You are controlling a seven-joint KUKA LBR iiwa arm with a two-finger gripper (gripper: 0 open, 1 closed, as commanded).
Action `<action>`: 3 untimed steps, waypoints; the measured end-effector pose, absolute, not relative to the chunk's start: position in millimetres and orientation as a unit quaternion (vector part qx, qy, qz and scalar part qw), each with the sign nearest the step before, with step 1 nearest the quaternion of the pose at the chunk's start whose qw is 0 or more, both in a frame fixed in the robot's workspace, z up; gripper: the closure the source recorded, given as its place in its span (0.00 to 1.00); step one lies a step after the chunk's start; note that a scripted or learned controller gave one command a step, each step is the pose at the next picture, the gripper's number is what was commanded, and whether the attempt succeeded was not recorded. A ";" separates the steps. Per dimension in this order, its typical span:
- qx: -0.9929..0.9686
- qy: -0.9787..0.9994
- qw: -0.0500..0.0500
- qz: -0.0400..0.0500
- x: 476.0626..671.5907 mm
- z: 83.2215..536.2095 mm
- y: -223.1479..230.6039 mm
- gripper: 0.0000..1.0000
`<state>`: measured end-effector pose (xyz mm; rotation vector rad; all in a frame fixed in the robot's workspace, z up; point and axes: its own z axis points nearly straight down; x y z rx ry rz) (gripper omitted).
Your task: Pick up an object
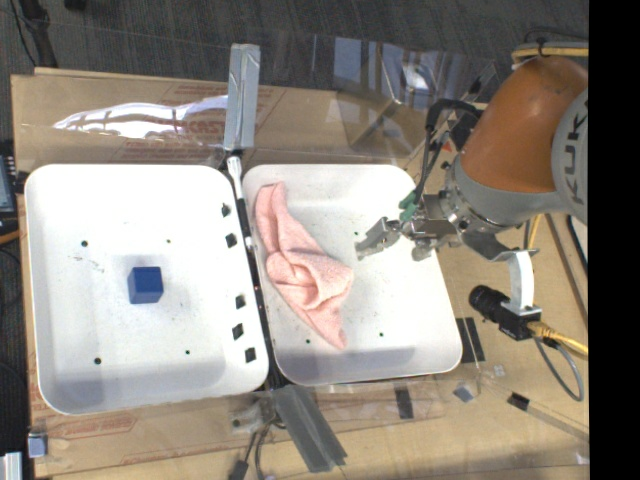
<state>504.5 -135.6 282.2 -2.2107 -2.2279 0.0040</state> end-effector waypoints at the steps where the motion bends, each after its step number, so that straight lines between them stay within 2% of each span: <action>1: -0.679 -0.734 0.002 0.002 534.8 164.8 -101.6 0.00; 2: -0.650 -0.760 0.002 0.001 511.7 191.2 -60.2 0.00; 3: -0.691 -0.723 0.003 0.002 506.6 103.6 -94.9 0.00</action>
